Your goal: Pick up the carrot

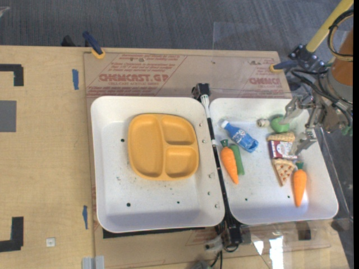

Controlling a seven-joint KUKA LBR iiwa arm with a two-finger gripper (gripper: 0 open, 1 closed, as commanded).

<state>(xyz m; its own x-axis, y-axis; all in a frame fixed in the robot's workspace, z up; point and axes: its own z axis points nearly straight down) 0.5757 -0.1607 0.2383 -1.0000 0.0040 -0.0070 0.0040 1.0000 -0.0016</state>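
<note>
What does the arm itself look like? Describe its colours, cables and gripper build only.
The arm shows an orange band near the wrist and grey metal below it. Black cables loop beside it, and a yellow tube runs up toward the top right corner. The gripper is bare silvery metal with two thin fingers.

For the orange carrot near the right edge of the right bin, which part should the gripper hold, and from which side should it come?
Probably the thick upper half of the orange carrot with the green top, approached from above. It lies flat and nearly lengthwise, tapering toward the near rim, so fingers closing across its width suit it. The pizza slice lies close on its left, so the gripper needs care there.
</note>
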